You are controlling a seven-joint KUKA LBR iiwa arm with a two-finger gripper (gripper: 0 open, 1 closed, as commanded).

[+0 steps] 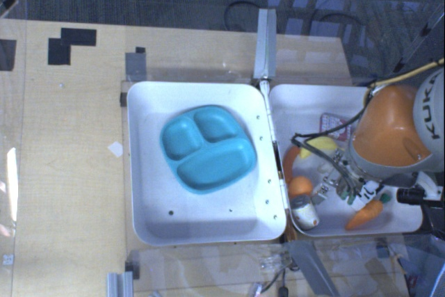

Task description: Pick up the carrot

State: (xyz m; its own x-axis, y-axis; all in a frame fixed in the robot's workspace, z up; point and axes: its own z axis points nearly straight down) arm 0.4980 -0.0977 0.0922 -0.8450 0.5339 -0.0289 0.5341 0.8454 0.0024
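The arm is reaching into the right bin with its orange band sitting over most of the stuff in there. The end effector is down low among the clutter, and honestly I can't tell how its tips are set, too much cable and metal in the way. The carrot lies on the bin floor just to the right of and below the end effector, tilted, not touching it as far as I can see. Left of the end effector there's an orange ball, and up-left of it something yellow. Over in the left bin, well apart, sits a blue divided plate.
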